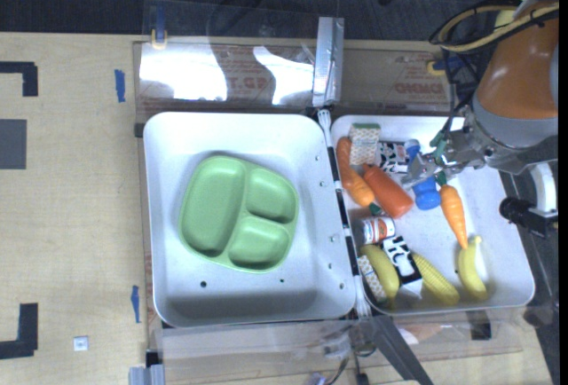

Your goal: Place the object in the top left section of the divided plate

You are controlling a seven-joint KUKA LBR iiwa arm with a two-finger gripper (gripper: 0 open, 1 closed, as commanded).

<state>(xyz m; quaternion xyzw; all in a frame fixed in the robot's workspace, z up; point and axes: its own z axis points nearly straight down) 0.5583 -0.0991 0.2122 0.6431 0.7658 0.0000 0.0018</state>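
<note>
Arm point(519, 77) is seen reaching in from the right, w/ pincer point(432, 163) lowered into the right bin point(519, 281) near a blue piece point(428, 194) and carrots point(387, 188). Whether the pincer is clenched or released can't be told; it's blurred. Green divided plate point(237, 211) is seen in the left bin point(177, 286).
</note>
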